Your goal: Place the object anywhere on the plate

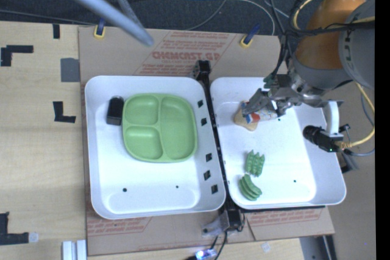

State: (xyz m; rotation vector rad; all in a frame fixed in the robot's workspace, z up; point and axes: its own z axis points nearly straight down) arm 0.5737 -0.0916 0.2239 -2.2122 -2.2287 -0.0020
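A green divided plate (pixel 160 127) lies in the left bin (pixel 103 192). In the right bin (pixel 304 186), a small tan object with red and blue bits (pixel 247 121) rests near the back left. My gripper (pixel 261 108) hangs right over that object's upper right side, reaching in from the right. Whether it touches the object is unclear. Two green objects lie nearer the front of the right bin: a ridged one (pixel 255 164) and a curved one (pixel 249 187).
A black block (pixel 114 111) sits in the left bin against the plate's left rim. A raised divider with black clips (pixel 210 149) separates the bins. A black fitting with cables (pixel 323 137) hangs over the right bin's right side.
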